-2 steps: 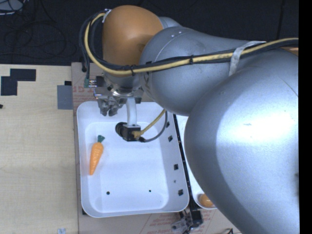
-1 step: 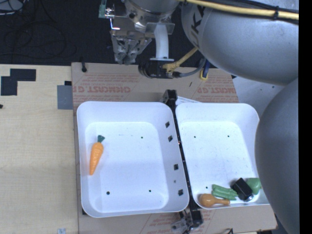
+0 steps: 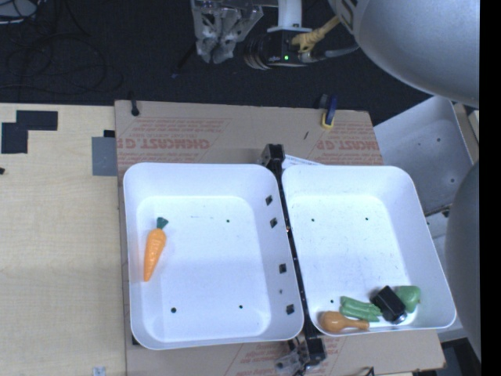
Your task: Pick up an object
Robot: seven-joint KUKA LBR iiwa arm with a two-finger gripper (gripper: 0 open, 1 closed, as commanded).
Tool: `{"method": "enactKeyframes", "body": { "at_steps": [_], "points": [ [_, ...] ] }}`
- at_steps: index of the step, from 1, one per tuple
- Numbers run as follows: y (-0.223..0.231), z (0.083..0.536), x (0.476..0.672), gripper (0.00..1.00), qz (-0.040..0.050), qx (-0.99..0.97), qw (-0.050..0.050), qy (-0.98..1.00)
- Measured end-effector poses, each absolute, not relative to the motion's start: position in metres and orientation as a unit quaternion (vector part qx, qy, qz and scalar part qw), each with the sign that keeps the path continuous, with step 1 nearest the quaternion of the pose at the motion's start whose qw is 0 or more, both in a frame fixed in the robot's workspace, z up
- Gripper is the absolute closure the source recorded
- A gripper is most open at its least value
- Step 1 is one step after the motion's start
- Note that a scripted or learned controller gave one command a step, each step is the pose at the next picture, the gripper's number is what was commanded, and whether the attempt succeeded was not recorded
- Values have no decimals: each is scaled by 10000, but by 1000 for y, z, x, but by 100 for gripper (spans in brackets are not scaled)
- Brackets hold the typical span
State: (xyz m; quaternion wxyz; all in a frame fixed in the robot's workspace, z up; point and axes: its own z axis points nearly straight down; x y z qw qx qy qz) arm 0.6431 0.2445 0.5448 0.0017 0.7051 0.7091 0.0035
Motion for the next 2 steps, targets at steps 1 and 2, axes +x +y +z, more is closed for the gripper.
{"method": "enactKeyframes", "body": {
  "at_steps": [1, 2],
  "points": [
    [187, 424, 633, 100, -81, 7089, -34, 7052],
    [114, 403, 601, 100, -42, 7089, -20, 7053]
  ]
}}
